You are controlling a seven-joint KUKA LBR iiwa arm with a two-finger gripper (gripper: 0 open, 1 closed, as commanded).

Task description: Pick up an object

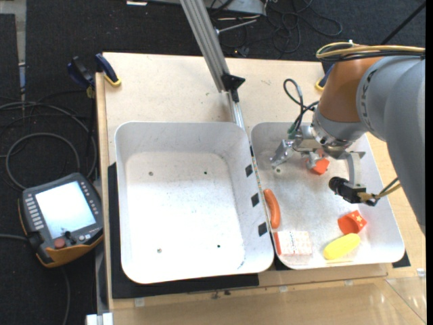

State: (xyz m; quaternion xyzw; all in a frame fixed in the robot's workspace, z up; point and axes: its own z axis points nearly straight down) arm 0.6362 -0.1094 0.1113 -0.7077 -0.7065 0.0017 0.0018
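Fingers (318, 160) sit low over the right bin's far end, pointing down; an orange-red piece shows at their tips, but whether it is pinched between them or just lying beside them cannot be told, nor how wide they stand.

Desk (169, 87): carries both bins side by side, close to the arm's reach.
Left bin (135, 137): bare floor.
Right bin (385, 249): holds all the loose things, so any pick happens here.
Arm (379, 93): comes in from the right, bent down over the right bin.
White box (294, 242): near front edge.
Yellow piece (342, 246): front, beside the box.
Orange sausage shape (272, 207): along the left wall.
Red block (352, 221): just above the yellow piece.
Orange-red piece (318, 166): at the fingers, likely target.
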